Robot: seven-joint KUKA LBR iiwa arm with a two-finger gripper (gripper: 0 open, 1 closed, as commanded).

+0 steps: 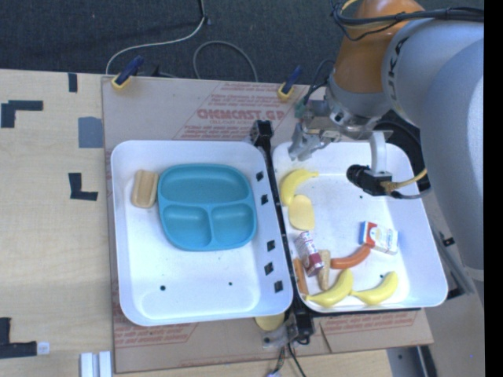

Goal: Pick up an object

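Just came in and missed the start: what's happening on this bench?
A grey robot arm reaches in over the right bin, its gripper hovering at the bin's far left corner, just above a yellow banana. Nothing shows between its fingers. More toy food lies nearer the front: two bananas, a sausage. The left bin holds a blue divided plate.

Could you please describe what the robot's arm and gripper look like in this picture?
The arm is bulky, rounded and light grey, with a glossy orange band above the wrist. Thin dark cables loop across the orange part. Dark lettering runs down the grey shell beside the band. The gripper is a small grey metal unit. A black fitting with a yellowish cable hangs beside it.
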